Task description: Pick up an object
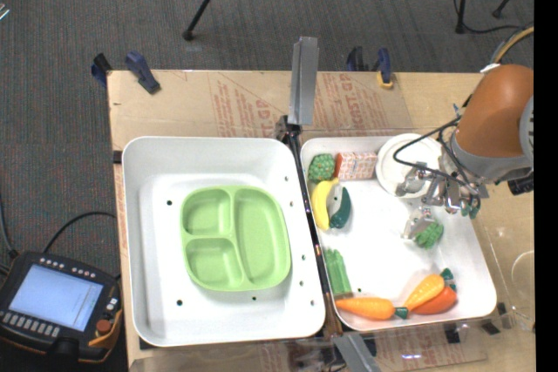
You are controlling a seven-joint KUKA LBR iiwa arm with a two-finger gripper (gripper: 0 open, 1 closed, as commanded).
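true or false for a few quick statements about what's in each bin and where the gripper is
1. The green divided plate lies in the left bin. True.
2. The gripper is over the left bin. False: it is over the right bin, close above a small green toy.
3. Two carrots lie near the right bin's front edge. True.
4. The banana lies in the green divided plate. False: it lies in the right bin, near that bin's left wall.
5. The white bowl sits at the right bin's front left corner. False: it is toward the back of that bin.
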